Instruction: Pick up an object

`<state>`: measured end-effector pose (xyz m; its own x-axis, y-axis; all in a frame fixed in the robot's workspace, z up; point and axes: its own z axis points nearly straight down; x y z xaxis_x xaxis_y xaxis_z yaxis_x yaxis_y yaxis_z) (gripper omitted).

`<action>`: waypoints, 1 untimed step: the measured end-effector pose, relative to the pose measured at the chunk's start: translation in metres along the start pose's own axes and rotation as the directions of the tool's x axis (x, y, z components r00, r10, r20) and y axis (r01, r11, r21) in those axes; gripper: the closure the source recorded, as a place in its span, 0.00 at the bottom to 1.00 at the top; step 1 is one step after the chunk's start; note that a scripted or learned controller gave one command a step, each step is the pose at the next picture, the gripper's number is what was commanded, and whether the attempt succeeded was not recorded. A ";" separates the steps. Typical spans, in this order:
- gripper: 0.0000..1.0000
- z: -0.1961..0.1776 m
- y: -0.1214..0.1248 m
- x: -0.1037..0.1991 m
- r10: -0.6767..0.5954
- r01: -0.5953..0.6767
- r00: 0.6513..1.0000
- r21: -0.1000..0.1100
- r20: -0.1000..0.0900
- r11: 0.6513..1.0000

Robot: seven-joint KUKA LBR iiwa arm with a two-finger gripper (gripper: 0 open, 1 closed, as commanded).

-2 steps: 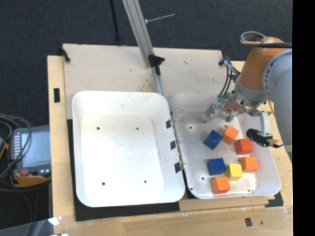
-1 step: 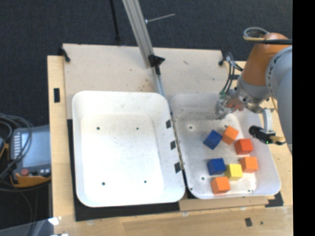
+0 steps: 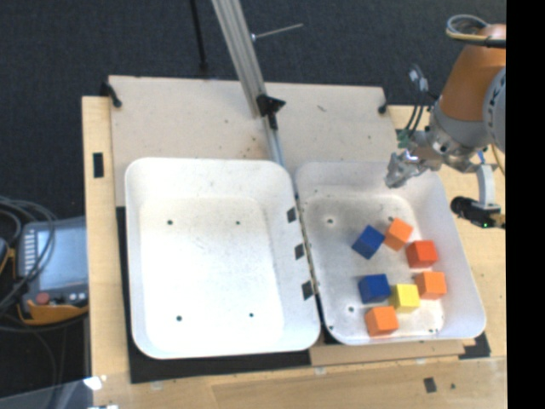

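My gripper (image 3: 398, 174): over right bin (image 3: 341, 186), 1 o'clock corner, near rim; grasp state: can't tell.
Blocks: blue cube (image 3: 368, 241), orange cube (image 3: 398, 233) touching; rest clustered 4–5 o'clock.
Open room: right bin's 9 o'clock half; left bin (image 3: 213, 254).

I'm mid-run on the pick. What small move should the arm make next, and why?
Probably bring the hand toward the camera, over the nearest blocks. It sits above the right bin's far rim, apart from every block, and the upper blue cube and the orange cube touching it lie closest.
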<state>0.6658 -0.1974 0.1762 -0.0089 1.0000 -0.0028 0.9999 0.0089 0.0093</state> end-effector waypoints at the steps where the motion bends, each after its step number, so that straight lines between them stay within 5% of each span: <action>1: 1.00 -0.052 0.002 -0.002 0.003 -0.003 1.000 0.001 0.000 1.000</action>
<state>0.6672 -0.1993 0.2280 -0.0056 1.0000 -0.0025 1.0000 0.0056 0.0079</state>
